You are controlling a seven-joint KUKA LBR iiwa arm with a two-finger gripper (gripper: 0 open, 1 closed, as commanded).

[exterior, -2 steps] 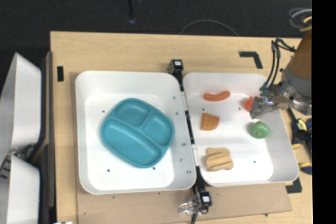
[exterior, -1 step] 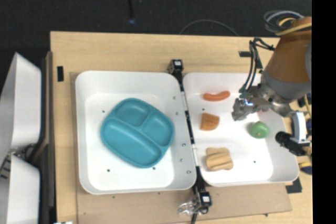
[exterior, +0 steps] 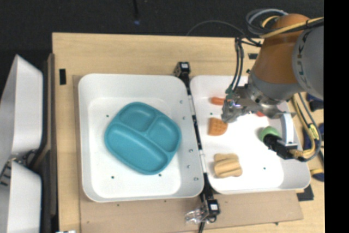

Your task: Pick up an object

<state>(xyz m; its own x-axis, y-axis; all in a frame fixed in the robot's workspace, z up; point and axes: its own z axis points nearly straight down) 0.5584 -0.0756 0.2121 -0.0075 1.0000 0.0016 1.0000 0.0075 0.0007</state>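
A: Start with the gripper (exterior: 228,112). Open or shut?

B: I cannot tell. It hangs over the back left part of the right bin (exterior: 256,174), and the grey wrist above covers most of it from this slant. I see nothing clearly held in it.

A: What is it closest to?

B: An orange piece (exterior: 217,127), just in front of the tip and a touch to the left. Whether the two touch, I cannot tell.

A: Now the containers, from the left.

B: The left bin (exterior: 97,174) holds one teal plate (exterior: 143,138) with three compartments, lying flat near the middle, with nothing on it. The right bin holds the rest. The orange piece lies near its left wall, about halfway back. A small orange-red stick (exterior: 217,100) lies behind it, and a tan block (exterior: 227,165) lies in front of it (near the front left corner). Farther right sits a small green thing (exterior: 267,132).

A: Which way does the orange piece point?

B: It is roughly as wide as it is deep, broad at the front and narrower towards the back, so it has no clear long axis. The tan block and the stick each run left to right.
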